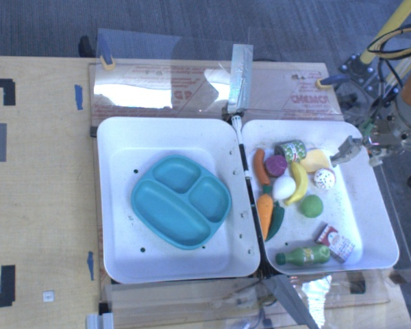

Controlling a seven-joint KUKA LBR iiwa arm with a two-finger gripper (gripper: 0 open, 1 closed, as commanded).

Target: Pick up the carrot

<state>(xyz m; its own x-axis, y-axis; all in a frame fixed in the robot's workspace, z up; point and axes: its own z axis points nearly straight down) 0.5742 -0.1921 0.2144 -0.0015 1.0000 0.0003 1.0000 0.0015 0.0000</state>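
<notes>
Clutter posed the risk: the tapered orange plastic carrot (265, 212) lay against the right white bin's (378, 204) left wall, touching a dark green vegetable (275, 219). Whether the tool (344, 151) was open, I cannot tell; it might grab neighbours.

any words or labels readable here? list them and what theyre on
Red print on the cardboard behind the left bin: too washed out by glare to read.
Red print on the cardboard behind the right bin: mirrored and blurred, unreadable.
Red-and-white box: label too small.
Green bottle: label too small.
</notes>
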